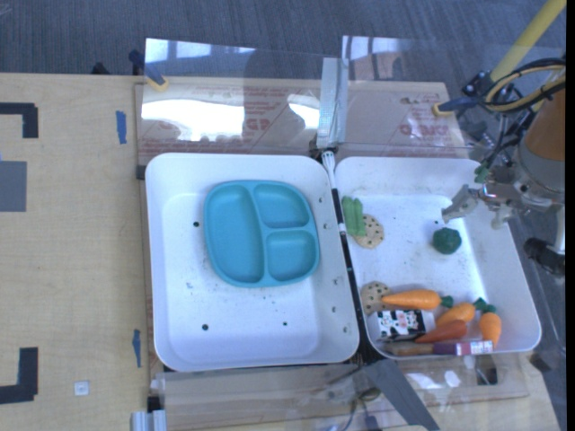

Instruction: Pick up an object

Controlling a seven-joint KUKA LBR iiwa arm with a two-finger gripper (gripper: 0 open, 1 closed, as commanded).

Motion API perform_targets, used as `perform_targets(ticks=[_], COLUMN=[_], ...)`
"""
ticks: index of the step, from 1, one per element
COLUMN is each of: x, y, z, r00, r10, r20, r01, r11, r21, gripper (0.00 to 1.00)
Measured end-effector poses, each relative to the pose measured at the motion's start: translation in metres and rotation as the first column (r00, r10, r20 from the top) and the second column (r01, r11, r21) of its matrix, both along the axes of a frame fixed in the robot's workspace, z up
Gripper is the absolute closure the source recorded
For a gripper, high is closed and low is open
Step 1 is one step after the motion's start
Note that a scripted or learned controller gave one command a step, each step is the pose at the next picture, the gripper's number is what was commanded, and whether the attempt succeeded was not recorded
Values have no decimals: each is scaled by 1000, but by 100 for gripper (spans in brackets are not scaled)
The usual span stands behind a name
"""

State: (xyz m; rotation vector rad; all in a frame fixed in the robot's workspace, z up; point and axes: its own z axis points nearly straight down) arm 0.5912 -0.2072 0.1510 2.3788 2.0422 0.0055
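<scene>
My gripper (478,212) hangs over the right side of the right bin (409,182), open, with nothing between its fingers. A dark green round toy (446,240) lies on the bin floor just below and left of it, apart from the fingers. At the bin's left wall sit a light green pod (352,215) and a cookie (369,233). Along the front lie a second cookie (373,292), a large carrot (411,299), two small carrots (489,325), a red sausage (441,333), a black-and-white box (400,323) and a purple pen (454,349).
The left bin (175,268) holds a blue divided plate (262,232). Clear plastic panels (234,97) stand behind both bins. Yellow and black cables (512,74) run by the arm at the upper right.
</scene>
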Motion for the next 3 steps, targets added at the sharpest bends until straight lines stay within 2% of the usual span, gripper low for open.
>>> perform_targets(ticks=[1,2,3], x=[5,5,11], y=[7,7,19], z=[-55,-55,-65], r00=[996,996,998], r10=[94,94,55], r20=[-3,-3,-5], r01=[-94,-94,-55], r11=[996,996,998], r21=[6,7,2], gripper=[0,0,0])
